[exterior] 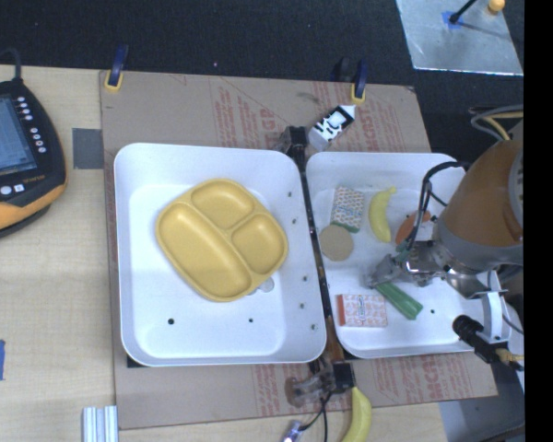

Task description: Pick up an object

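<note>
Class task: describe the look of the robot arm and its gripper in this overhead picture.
The arm is a bulky rounded body, orange above and grey below, with black cables looping alongside. Its gripper is small, metallic grey with dark parts.

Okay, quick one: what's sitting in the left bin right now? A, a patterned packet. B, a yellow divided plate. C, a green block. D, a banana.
B: the yellow divided plate lies in the left bin, while the banana, green block and patterned packet lie in the right bin.
</note>
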Available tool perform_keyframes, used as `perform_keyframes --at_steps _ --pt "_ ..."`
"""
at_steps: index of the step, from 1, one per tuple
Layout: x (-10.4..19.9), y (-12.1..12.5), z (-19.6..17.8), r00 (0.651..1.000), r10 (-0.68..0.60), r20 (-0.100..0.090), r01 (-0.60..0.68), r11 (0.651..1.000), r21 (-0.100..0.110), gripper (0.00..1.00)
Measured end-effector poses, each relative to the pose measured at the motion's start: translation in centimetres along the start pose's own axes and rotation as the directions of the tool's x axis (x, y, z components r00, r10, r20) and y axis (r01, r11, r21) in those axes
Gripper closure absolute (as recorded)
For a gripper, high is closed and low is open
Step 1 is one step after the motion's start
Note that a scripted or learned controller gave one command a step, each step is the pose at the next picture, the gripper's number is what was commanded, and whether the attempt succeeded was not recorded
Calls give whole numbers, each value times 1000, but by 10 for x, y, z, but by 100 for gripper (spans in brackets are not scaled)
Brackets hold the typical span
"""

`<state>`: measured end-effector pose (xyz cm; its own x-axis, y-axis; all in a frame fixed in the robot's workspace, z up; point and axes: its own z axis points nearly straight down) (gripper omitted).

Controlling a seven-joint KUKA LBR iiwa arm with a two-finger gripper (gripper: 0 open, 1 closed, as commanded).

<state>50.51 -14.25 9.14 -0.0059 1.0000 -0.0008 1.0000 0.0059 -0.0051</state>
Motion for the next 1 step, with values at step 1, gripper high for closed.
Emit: perform_keyframes --at_steps 1 --pt "0 1 -10 1000 -5 0 5 1000 1 100"
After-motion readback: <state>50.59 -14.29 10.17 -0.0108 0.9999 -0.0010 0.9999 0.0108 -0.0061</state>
